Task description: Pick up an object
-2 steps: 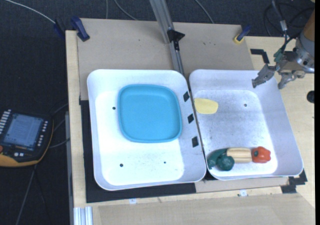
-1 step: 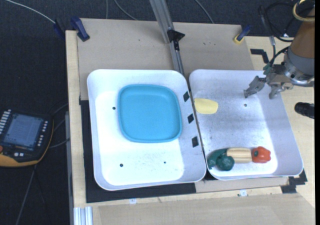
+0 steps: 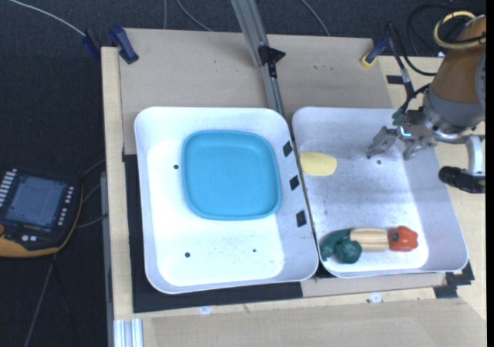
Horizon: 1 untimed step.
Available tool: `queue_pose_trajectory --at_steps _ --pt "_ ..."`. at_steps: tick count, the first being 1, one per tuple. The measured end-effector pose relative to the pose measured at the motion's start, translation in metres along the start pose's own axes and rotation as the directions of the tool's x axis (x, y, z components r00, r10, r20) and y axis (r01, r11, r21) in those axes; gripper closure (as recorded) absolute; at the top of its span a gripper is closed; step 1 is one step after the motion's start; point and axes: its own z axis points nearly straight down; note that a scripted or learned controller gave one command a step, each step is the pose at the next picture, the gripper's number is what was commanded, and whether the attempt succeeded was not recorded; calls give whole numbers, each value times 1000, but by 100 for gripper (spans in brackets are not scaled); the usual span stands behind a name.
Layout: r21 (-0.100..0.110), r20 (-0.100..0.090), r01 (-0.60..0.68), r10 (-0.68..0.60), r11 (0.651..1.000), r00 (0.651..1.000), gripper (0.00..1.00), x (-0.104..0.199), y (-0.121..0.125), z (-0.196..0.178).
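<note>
My gripper (image 3: 396, 145) hangs over the far right part of the right bin (image 3: 432, 207). Its fingers (image 3: 378, 145) are spread open and nothing sits between them. A pale yellow rounded object (image 3: 318, 163) lies at the bin's left wall, well to the left of the gripper. Along the near wall sit a dark green object (image 3: 342, 249), a tan cylinder (image 3: 369, 239) and a red object (image 3: 402, 238) in a row, touching one another. They are far below the gripper in the view.
The left bin (image 3: 158, 207) holds a square blue plate (image 3: 231, 174). A metal rail (image 3: 251, 6) slants down to the gap between the bins. Clamps (image 3: 123, 43) sit at the bench's far corners. A handheld pendant (image 3: 35, 207) lies on the floor at left.
</note>
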Motion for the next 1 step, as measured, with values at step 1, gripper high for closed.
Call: queue_pose_trajectory --at_steps 1 --pt "-2 1 0 0 1000 1000 0 0 0 23"
